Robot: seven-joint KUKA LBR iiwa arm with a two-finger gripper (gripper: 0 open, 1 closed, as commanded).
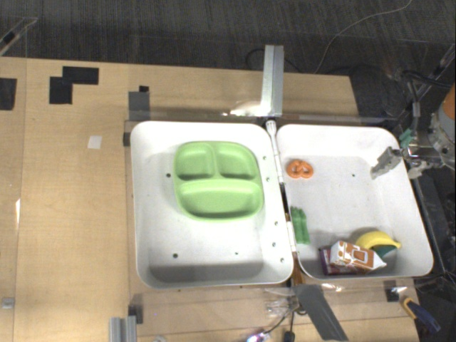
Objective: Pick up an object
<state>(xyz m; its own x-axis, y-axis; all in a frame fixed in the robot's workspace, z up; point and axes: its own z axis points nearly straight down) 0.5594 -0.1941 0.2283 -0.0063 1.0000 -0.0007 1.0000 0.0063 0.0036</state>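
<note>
From above, the hand [385, 162] hangs over the right bin's [342, 212] far right corner; whether it is spread or pressed together cannot be told, and nothing shows in it. Well apart from it, a banana [379, 242] and a carton [350, 257] lie touching at the near right. An orange pretzel [299, 168] lies far left. A green plate [216, 179] sits in the left bin [153, 248].

Two white bins [206, 273], one green plate [216, 179], pretzel [299, 168], banana [378, 243], carton [350, 258].
</note>
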